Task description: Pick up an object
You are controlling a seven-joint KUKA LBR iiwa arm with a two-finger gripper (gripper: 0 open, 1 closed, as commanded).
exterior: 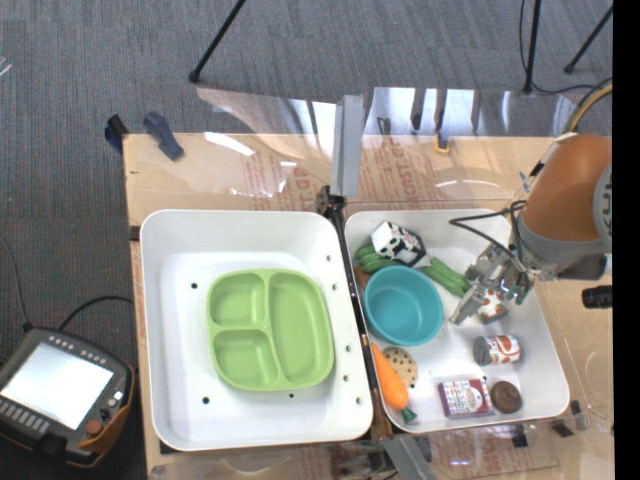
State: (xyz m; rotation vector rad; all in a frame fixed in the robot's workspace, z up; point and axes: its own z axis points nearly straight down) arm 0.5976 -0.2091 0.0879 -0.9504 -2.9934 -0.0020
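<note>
Here the hand (487, 293) hovers just right of the blue bowl (403, 305), above a small can (497, 349); grip state prob. unreadable.

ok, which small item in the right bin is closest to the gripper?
The can, lying on its side just below the gripper; the brown cookie and carrot sit farther off.

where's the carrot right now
The carrot lies in the right bin, along its left wall near the front, just below the blue bowl and beside a cookie.

arm (575, 208): cut off right | cookie (401, 362): partly under carrot (391, 377)
</note>
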